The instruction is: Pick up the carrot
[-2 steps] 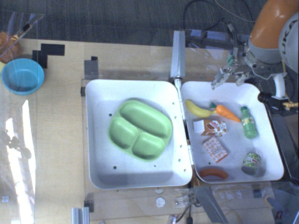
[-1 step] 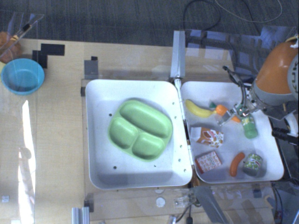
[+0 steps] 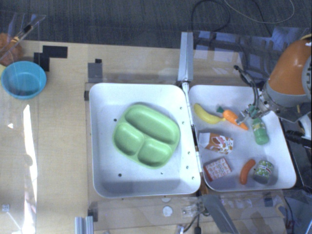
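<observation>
None of pick completed yet, by my reading: carrot (image 3: pixel 233 118) lies flat in right bin (image 3: pixel 287 177), upper middle, just right of banana (image 3: pixel 206 114). Gripper (image 3: pixel 252 112) hangs close beside carrot's right end; finger state cannot tell, carrot not seen between them. Left to do: close on carrot, lift clear. Carrot itself: small, orange, green stub at left end, lying at a slant.
</observation>
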Controlling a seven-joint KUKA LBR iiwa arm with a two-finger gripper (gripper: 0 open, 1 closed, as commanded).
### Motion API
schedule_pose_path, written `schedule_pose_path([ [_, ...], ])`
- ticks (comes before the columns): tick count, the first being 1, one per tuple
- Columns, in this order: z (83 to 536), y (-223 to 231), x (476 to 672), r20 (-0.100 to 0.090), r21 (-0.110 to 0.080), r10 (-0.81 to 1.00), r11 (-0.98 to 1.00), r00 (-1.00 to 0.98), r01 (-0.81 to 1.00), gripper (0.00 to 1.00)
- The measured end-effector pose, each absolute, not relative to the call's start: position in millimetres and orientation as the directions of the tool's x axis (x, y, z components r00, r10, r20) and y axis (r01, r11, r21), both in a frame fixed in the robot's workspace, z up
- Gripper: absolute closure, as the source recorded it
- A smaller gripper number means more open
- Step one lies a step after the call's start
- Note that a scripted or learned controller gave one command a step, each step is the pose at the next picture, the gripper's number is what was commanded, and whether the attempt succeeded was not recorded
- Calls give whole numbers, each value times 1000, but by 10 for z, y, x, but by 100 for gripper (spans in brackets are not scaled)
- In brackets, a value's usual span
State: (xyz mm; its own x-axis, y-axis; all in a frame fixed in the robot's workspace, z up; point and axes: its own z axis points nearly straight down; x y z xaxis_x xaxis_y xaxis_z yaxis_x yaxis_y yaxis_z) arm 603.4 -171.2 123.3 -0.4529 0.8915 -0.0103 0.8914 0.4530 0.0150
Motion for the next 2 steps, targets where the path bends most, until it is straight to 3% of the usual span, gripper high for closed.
schedule_pose_path([
  [1,1752,-1343,6570,-4,8,949,315,-315,949,100],
  [2,1751,-1344,6570,-4,8,949,315,-315,949,0],
])
